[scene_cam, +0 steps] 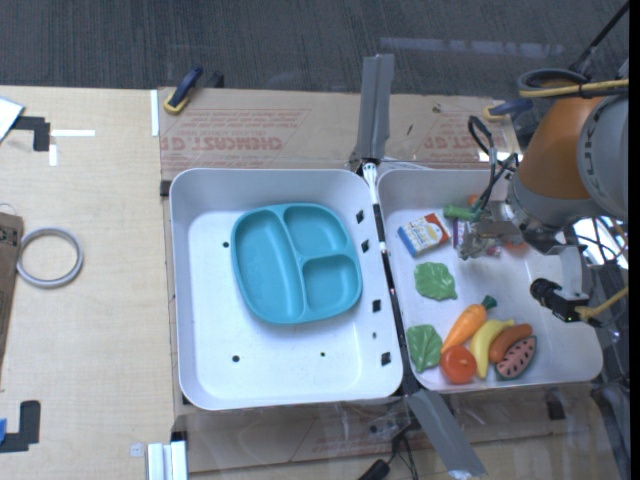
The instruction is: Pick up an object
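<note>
1. Nearest the camera, along the near edge of the right bin (560,368), lie a tomato (459,365), a carrot (466,323), a banana (485,342), a watermelon slice (516,356) and a green leaf (423,346), all crowded together and touching.
2. A second green leaf (435,281) lies just beyond them, and a small blue-and-white carton (422,234) sits towards the far left corner of that bin.
3. The left bin (200,298) holds a blue divided plate (297,262), lying flat near its middle.
4. Both bins rest on brown cardboard (260,128) over a pale wooden bench (80,318); a roll of tape (45,257) lies on the bench at far left, and dark carpet (250,18) runs beyond.
5. The gripper (480,243) hangs over the far part of the right bin, just right of the carton, below the arm's orange band (555,148).
6. Its fingers are small, dark and tangled with cables (497,183), so how far they are spread, or whether anything sits between them, cannot be told.
7. The arm is cut off at the right edge.
</note>
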Controlling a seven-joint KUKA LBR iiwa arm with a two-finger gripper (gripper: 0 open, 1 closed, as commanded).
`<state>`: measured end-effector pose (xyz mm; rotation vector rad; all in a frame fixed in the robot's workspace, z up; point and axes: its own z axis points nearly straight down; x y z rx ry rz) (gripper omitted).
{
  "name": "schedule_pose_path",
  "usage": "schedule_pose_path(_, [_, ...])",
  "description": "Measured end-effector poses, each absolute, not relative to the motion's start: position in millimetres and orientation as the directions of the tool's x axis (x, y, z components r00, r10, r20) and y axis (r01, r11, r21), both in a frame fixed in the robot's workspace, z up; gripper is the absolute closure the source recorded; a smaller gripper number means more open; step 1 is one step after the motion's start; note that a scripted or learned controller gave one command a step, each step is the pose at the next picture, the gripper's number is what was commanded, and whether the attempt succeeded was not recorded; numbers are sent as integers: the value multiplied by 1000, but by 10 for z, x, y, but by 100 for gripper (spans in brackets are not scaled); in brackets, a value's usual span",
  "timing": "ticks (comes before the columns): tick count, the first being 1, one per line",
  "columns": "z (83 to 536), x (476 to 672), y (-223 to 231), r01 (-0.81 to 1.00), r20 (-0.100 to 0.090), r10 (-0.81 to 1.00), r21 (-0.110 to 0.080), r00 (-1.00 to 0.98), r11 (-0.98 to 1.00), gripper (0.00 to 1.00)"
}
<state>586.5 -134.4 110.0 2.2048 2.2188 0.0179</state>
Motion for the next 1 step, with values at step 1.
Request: schedule_pose_path(1, [1982,6137,-964,988,-1,988,-1,155,-155,100])
